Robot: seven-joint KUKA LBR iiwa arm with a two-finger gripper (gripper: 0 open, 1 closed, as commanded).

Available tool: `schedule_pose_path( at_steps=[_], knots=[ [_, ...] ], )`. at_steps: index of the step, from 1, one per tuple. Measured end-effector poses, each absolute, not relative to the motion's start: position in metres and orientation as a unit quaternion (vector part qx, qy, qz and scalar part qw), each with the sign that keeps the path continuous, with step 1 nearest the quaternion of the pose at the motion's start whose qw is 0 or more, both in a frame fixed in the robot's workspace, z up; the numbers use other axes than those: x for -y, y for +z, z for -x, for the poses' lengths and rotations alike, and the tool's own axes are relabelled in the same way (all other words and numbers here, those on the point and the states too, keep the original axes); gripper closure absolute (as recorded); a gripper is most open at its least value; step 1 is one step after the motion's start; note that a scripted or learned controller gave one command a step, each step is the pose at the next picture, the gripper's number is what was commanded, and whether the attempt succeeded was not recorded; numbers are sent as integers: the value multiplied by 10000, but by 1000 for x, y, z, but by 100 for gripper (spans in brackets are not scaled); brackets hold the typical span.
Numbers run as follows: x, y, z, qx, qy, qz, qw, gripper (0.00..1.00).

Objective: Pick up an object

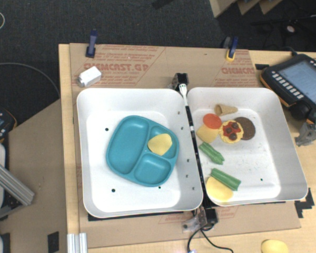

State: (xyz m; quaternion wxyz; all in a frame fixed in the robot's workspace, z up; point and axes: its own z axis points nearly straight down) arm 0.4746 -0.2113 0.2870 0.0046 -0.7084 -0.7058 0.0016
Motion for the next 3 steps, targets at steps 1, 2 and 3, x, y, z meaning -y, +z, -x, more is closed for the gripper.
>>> schedule_pose_path(
  at_steps=[1, 2, 3],
  knots=[
    [224, 244, -562, 7083, -4, 7060, -27, 100],
    [187, 343, -595, 7089, -28, 7052, -55, 100],
    [225, 316, -649, 7073, -10, 7069, -45, 100]
  ],
)
